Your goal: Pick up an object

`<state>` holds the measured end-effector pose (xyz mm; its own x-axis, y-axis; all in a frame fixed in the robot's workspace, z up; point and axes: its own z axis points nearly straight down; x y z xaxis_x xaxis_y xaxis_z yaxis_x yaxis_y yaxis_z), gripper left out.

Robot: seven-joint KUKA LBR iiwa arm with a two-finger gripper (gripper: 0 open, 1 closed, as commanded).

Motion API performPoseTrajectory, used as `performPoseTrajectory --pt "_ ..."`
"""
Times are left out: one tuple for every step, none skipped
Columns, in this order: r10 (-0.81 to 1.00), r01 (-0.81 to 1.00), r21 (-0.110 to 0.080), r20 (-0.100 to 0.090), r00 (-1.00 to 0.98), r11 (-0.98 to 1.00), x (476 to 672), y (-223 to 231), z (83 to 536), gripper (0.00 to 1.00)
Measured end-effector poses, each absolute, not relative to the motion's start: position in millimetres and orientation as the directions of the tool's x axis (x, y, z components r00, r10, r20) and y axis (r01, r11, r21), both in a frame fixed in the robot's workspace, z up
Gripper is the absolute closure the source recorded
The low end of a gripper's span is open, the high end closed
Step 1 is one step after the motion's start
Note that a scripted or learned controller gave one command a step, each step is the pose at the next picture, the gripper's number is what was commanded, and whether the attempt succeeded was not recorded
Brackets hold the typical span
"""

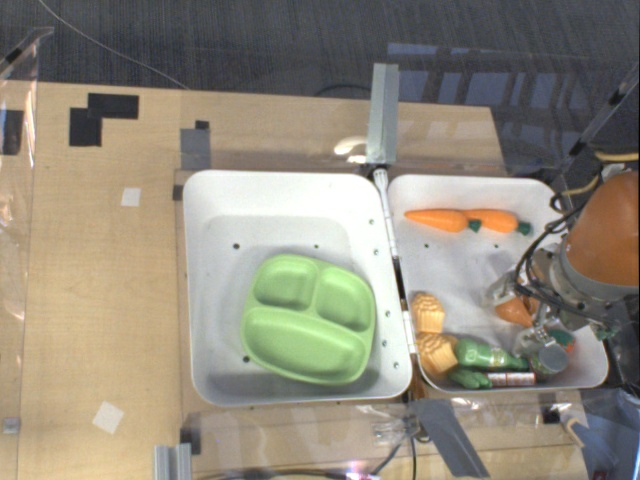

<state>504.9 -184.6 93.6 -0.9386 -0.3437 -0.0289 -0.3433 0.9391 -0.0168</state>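
Gripper [535, 333] low over right bin [470, 268] near its front-right corner, beside orange piece [513, 311] — positioned for a pick; finger state: cannot tell.

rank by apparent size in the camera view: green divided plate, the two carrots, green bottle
1. green divided plate, by far the largest
2. long carrot
3. green bottle and short carrot: too close in apparent size to rank

Glossy green plastic plate [310, 318], smooth white plastic bins [285, 193], pale matt wooden bench [100, 298]
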Motion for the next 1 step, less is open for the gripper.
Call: performPoseTrajectory --pt "-0.324 -0.323 -0.02 -0.028 -0.946 0.946 505.7 -174.5 93.6 0.0"
